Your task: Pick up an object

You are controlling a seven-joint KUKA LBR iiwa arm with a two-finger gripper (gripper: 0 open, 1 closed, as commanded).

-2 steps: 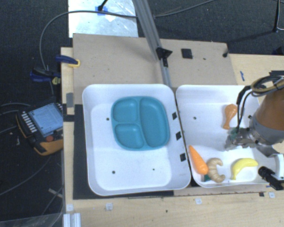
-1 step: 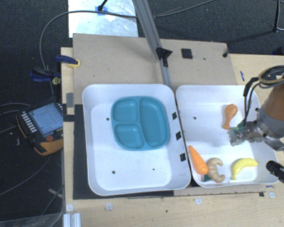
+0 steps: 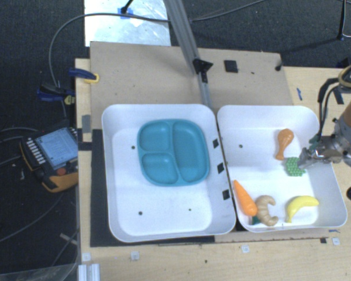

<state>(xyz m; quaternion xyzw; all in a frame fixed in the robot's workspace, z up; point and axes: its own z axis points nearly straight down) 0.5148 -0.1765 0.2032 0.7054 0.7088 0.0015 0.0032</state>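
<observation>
Gripper (image 3: 305,158) hung at the right bin's (image 3: 251,117) right side, touching a green object (image 3: 292,167); its state could not be told. Drumstick (image 3: 284,142), carrot (image 3: 244,197) and banana (image 3: 301,206) lay nearby.

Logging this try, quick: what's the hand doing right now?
Hand: at the green toy in the right bin; grip cannot be told.
</observation>
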